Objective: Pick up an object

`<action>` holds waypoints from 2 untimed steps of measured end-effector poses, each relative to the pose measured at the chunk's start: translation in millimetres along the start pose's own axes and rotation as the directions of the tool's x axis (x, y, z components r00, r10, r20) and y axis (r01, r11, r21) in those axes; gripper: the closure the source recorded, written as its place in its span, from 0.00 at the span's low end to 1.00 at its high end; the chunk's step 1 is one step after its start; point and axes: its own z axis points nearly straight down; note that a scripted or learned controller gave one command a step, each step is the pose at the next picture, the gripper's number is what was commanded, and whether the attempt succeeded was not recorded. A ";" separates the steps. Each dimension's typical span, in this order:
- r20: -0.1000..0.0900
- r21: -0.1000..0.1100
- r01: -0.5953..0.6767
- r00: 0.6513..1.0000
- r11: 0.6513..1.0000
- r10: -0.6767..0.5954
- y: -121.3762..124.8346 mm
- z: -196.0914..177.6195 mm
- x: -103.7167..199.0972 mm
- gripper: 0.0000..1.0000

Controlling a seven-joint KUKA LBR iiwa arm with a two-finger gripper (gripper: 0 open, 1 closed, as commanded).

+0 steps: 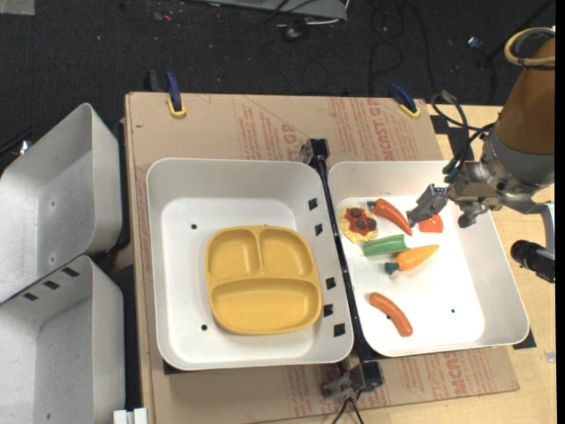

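Grey and orange, the arm (pixel 530 104) reaches in from the right and bends down over the right bin (pixel 481 321), its wrist held low above the bin's upper right part. The end effector (pixel 446 208) points left toward the cluster of toy food, with one dark finger (pixel 427 205) angled down beside the small red piece (pixel 431 224); whether the fingers are spread or pressed together cannot be told from this slant, and nothing shows between them. Just left of it lie a red-orange chili (pixel 390 215), a small pizza round (pixel 358 223), a green vegetable (pixel 383 246) and an orange carrot (pixel 416 257), packed close together. A sausage (pixel 390 313) lies apart, nearer the front. The left bin (pixel 177 237) holds a yellow divided tray (pixel 262 279). Both bins sit on the table (pixel 247 117).
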 end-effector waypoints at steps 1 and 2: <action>0.002 -0.010 0.002 1.000 1.000 -0.002 1.9 -5.0 0.2 0.00; 0.001 -0.004 -0.002 1.000 1.000 0.002 1.9 58.7 -3.6 0.00</action>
